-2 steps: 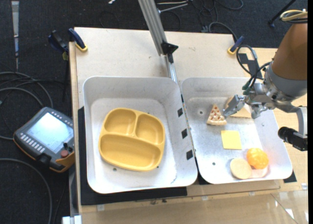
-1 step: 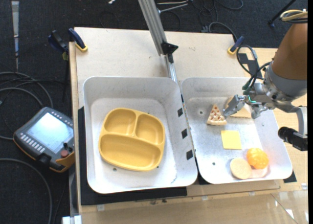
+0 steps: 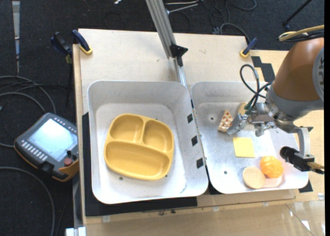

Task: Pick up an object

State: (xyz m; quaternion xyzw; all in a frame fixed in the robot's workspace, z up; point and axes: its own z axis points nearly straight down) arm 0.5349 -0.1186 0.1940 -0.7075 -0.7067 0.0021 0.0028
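Bench (image 3: pixel 129 60) of pale board carries two shallow white bins set side by side, their inner walls touching along the middle. The left bin (image 3: pixel 98 101) holds a yellow divided plate (image 3: pixel 139 146) with three compartments, lying flat near the bin's centre. The right bin (image 3: pixel 206 101) holds the small food-like pieces: a wedge that looks like a pizza slice (image 3: pixel 225 120) near the bin's middle, a flat yellow square like a cheese slice (image 3: pixel 244 147) just toward the near side of it, and at the near right corner an orange round object (image 3: pixel 271 167) sitting against a tan round piece (image 3: pixel 253 178), with a pinkish piece partly under them whose kind cannot be told. The grey arm (image 3: pixel 301 83) with its orange band reaches in from the right and ends over the right bin. The gripper (image 3: pixel 246 122) hangs low between the pizza slice and the cheese slice, its metal parts just beside the right edge of the pizza slice and above the upper edge of the cheese slice. How far apart its two parts stand cannot be told from this slant, and nothing can be seen caught in it. A slanted metal pole (image 3: pixel 160 13) runs from the top of the view down to the seam between the bins. On the dark floor to the left lies a teach pendant (image 3: pixel 49 145) with a lit screen.
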